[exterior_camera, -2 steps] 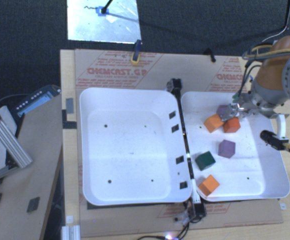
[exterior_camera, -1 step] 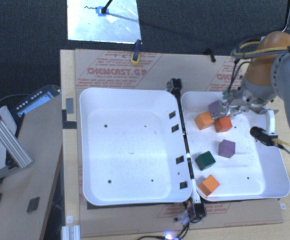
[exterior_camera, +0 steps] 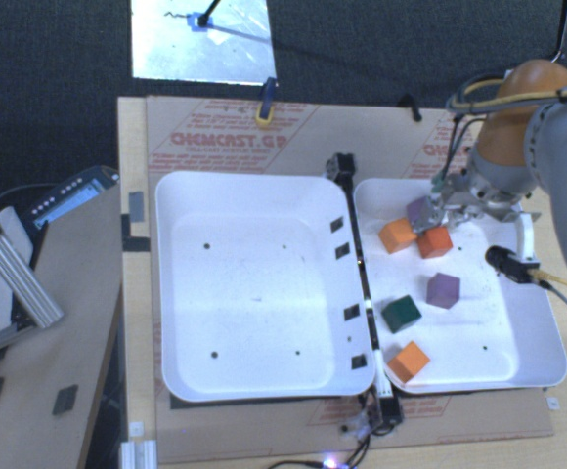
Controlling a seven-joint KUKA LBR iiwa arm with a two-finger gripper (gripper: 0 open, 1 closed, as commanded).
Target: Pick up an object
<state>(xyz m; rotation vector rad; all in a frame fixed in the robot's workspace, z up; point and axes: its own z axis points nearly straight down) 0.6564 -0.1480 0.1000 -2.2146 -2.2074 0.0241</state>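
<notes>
Gripper (exterior_camera: 438, 213): I see it low in the right bin (exterior_camera: 538, 360).
Red-orange cube (exterior_camera: 435, 242): just under the fingertips.
Fingers: I cannot tell their state.

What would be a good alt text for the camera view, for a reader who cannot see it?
A grey robot arm reaches from the right, its hand low over a red-orange block in the right bin. Nearby lie two orange blocks, a purple block and a green block. The left bin sits alongside.
</notes>
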